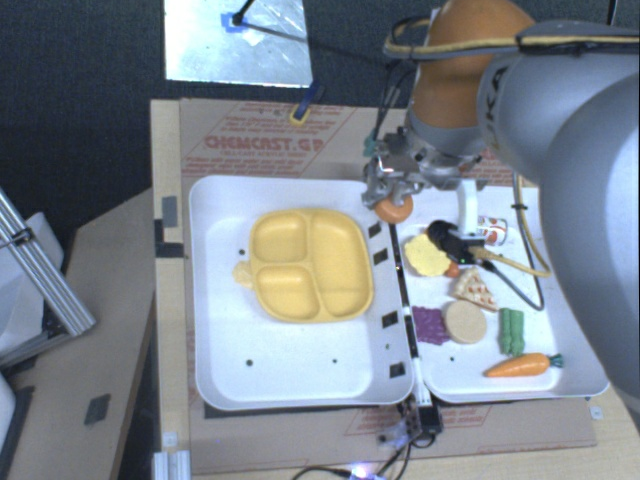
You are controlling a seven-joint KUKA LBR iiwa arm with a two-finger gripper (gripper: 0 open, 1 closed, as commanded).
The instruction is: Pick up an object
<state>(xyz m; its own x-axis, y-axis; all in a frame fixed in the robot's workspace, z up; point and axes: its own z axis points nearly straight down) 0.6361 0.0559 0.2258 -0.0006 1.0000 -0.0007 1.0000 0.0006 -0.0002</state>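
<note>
Arm comes in from the right w/ the gripper (391, 196) up at the back of the bins, right over the divider btwn them. Jaws pinch a small orange round piece (395, 211), which hangs at the fingertips above the divider, near the back rims; can't tell what the piece is exactly.

Left bin (215, 303): a yellow divided plate (305, 265) w/ three compartments, lying flat approx in the middle.

Right bin (455, 376): several toy foods.
- a yellow lump (415, 258) near the divider
- a small red & white item (493, 232) further back, too small to identify
- a pizza slice (474, 291) in the middle
- a purple piece (431, 325) by the divider, touching a tan disc (466, 322) on its right
- a green piece (511, 330) just beside the disc
- a carrot (520, 366) at the front, lying on its side, green end to the right

Both bins sit on a brown cardboard sheet (260, 143) w/ red print on the surface. A silvery sheet (238, 28) lies behind it, well apart from the bins.
</note>
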